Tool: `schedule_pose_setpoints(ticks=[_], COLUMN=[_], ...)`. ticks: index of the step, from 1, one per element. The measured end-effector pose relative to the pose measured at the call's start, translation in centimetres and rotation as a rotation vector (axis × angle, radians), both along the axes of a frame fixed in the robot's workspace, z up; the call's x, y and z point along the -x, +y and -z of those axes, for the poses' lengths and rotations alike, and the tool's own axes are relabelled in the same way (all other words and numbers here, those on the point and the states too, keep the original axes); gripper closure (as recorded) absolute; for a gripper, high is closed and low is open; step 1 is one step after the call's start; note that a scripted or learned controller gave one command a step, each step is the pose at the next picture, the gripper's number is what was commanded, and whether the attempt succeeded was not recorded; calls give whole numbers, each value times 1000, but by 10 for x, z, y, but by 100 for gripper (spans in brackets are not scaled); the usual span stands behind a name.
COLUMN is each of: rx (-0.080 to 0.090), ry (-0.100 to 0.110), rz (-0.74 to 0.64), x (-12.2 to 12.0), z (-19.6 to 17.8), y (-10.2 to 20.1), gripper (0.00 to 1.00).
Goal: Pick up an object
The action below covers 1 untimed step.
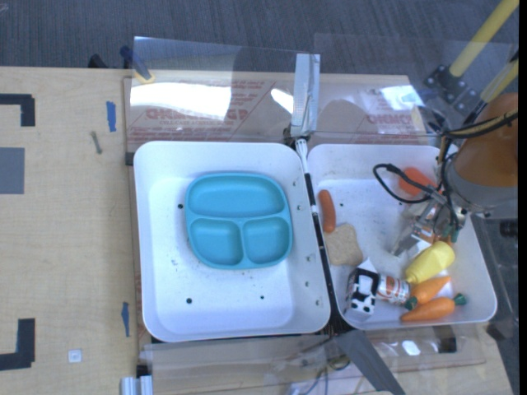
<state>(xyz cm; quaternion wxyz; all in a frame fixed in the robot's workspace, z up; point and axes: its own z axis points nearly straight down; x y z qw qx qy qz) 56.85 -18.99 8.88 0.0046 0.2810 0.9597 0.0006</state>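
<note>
The jaws hover in the right bin; their state I cannot tell. Descend squarely on the lemon at five o'clock.

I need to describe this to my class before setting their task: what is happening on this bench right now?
A robot arm reaches in from the right, its end effector low in the right bin above a pile of toy food: a yellow piece, carrots, a hot dog, a bread slice and a cow-patterned toy. Nothing looks lifted yet. The left bin holds a blue divided plate.
</note>
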Motion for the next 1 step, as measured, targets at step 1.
schedule_pose_setpoints(ticks=[1], rx=[5], ry=[-14], rz=[-2], x=[-4], z=[-14], y=[-1], gripper=[100])
